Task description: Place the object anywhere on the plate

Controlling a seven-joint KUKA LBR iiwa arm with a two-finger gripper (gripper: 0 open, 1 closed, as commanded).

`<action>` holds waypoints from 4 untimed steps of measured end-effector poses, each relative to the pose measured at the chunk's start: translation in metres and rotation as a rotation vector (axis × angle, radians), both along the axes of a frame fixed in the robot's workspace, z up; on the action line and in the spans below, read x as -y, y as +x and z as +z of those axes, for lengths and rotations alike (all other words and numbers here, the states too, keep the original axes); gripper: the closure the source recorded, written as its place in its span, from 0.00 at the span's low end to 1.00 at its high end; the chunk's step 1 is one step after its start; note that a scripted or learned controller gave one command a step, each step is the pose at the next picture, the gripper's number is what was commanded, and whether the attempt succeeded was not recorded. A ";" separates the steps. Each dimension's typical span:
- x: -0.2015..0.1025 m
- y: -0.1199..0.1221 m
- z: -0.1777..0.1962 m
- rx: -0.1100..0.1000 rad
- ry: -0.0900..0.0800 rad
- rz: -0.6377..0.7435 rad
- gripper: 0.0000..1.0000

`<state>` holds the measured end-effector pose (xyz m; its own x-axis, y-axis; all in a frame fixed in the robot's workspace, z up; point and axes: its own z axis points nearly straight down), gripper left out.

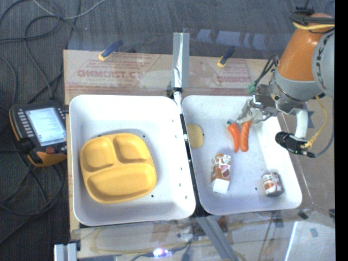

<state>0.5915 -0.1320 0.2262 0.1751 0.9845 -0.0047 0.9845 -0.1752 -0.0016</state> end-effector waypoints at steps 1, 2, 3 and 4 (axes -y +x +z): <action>-0.084 -0.024 0.061 0.001 0.003 0.266 1.00; -0.174 -0.031 0.053 0.000 0.004 0.344 1.00; -0.253 -0.039 -0.050 -0.003 0.006 0.429 1.00; -0.253 -0.038 -0.050 -0.003 0.005 0.428 0.00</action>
